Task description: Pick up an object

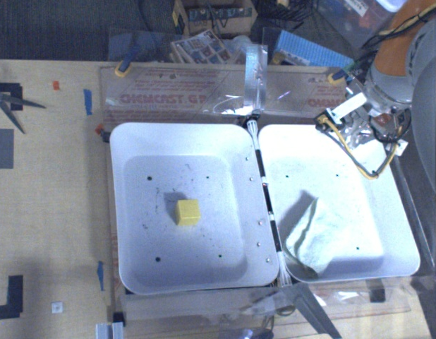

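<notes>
yellow block [188, 212] sits mid left bin [133, 154], likely light and stiff; you should pinch its flat sides. gripper [362, 129] hovers above right bin [394, 210].

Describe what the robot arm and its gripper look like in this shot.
The arm is grey with an orange band above the wrist. The gripper end is a cluster of metal parts with a white plate on it. A yellow cable loops down from it, and dark cables run along the wrist.
</notes>
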